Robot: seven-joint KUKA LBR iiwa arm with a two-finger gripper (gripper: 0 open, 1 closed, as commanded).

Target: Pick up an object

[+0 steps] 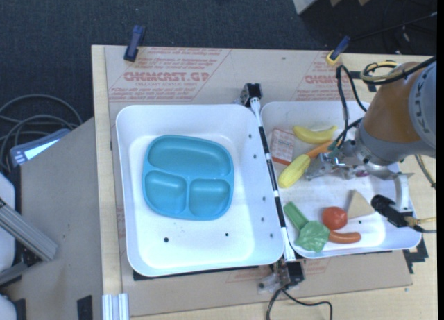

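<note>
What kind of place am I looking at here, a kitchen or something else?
Probably a robotics lab, not a kitchen. A grey robot arm reaches into a white bin of toy food such as a banana, the bench is clamped board, and loose cables lie on carpet.

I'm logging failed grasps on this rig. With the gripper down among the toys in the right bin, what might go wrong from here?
1. The gripper sits where a carrot and two yellow pieces crowd together, so it may pinch two things or nudge them apart.
2. It works close to the divider between the bins, so a pushed piece could wedge against it.
</note>
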